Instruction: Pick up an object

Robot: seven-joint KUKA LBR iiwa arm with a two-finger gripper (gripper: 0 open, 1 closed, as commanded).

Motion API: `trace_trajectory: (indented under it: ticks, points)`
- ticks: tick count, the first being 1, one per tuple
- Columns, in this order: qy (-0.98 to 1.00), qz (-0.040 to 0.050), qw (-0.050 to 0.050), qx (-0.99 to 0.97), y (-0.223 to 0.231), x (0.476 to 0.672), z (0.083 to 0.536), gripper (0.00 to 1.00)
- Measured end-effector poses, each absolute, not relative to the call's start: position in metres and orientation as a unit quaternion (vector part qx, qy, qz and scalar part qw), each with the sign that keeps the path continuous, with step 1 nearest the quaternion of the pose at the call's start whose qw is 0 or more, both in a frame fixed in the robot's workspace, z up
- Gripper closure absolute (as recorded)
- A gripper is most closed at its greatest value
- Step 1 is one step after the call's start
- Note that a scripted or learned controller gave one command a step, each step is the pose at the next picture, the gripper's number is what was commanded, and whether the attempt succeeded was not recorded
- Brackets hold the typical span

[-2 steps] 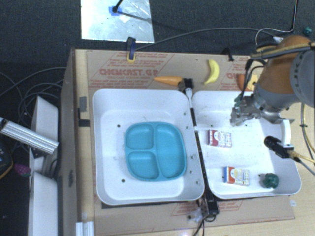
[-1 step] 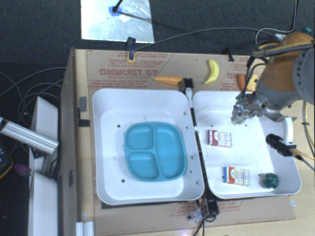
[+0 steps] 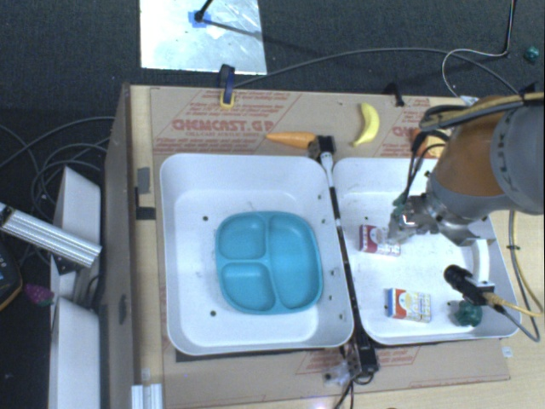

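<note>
pincer [image 3: 398, 233] low in the right bin [image 3: 375, 177], its tip at a small red-and-white carton [image 3: 372, 239] at 9 o'clock of it; grip state can't be told. a second carton [image 3: 407, 304] lies near the bin's 6 o'clock edge. blue tray [image 3: 268, 261] sits in the left bin [image 3: 196, 186]; banana [image 3: 368, 123] and carrot [image 3: 289, 141] on the tabletop [image 3: 255, 113] at 12 o'clock.

I see even, bright overhead light; the white bins [image 3: 255, 177] nearly wash out, the foil sheet [image 3: 203, 24] glares, shadows stay soft, and the feed looks slightly grainy.
</note>
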State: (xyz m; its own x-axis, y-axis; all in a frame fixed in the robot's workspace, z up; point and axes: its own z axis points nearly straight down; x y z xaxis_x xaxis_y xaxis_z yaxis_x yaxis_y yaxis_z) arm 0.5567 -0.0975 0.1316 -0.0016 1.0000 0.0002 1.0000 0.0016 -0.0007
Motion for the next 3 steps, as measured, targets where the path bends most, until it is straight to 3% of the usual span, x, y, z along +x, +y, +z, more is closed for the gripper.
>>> trace_trajectory:
  ticks: [1, 2, 3]
  points:
    - [-0.708, -0.0003, 0.0, -0.707, -0.098, 0.557, 0.132, 0.0]
    - [-0.708, -0.0009, -0.003, -0.706, -0.156, 0.627, 0.171, 0.0]
    - [-0.708, 0.0001, 0.0, -0.707, -0.152, 0.551, 0.152, 0.0]
